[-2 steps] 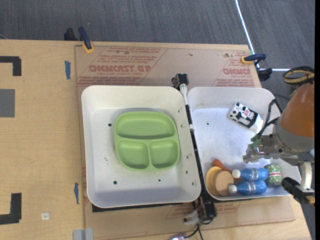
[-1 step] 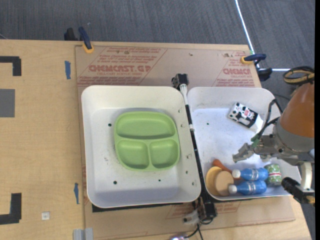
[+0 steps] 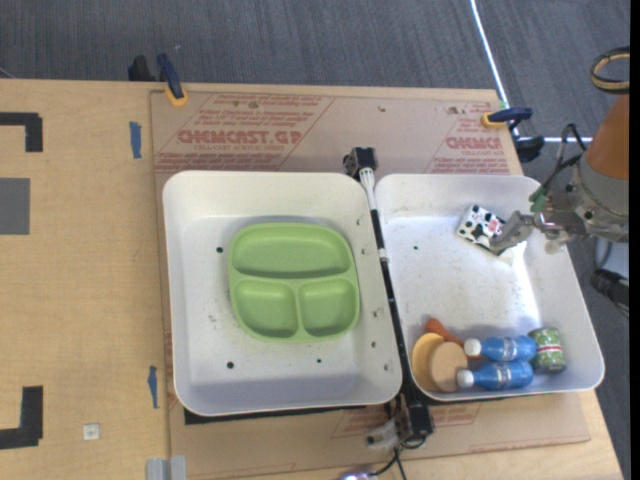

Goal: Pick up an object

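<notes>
Gripper (image 3: 515, 230) is seen at three o'clock over the right bin (image 3: 570, 298), beside the black-and-white patterned object (image 3: 480, 225); finger state cannot be told. Object is judged small, light and fairly stiff, best taken across its narrow sides. Two blue bottles (image 3: 505, 361) and a tan piece (image 3: 435, 363) are listed at six o'clock. Green divided tray (image 3: 294, 280) is held in the left bin (image 3: 190, 268).

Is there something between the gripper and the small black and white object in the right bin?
Nothing visible does. The gripper is right beside the black and white object in the right bin. The blue bottles and the other items lie apart, along the bin's near edge.
</notes>
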Robot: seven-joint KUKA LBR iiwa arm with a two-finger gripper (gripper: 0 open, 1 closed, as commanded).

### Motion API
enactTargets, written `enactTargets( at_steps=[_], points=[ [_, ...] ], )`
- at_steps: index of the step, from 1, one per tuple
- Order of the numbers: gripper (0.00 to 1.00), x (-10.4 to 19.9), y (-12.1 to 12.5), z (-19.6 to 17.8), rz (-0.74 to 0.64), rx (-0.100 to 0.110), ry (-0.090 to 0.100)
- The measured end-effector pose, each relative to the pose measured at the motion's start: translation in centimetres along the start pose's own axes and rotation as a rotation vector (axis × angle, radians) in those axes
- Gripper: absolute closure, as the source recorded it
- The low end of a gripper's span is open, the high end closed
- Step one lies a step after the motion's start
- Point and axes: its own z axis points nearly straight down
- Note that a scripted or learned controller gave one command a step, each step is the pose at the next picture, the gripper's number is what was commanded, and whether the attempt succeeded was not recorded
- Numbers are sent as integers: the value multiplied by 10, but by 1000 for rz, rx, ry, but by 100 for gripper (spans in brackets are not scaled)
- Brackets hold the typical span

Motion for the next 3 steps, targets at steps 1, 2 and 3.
enactTargets(
  at_steps=[1, 2, 3],
  points=[
    [0, 46, 69, 49, -65, -9, -2],
    [0, -12, 81, 85, -355, 12, 12],
    [0, 21, 44, 85, -537, -1, 1]
  ],
)
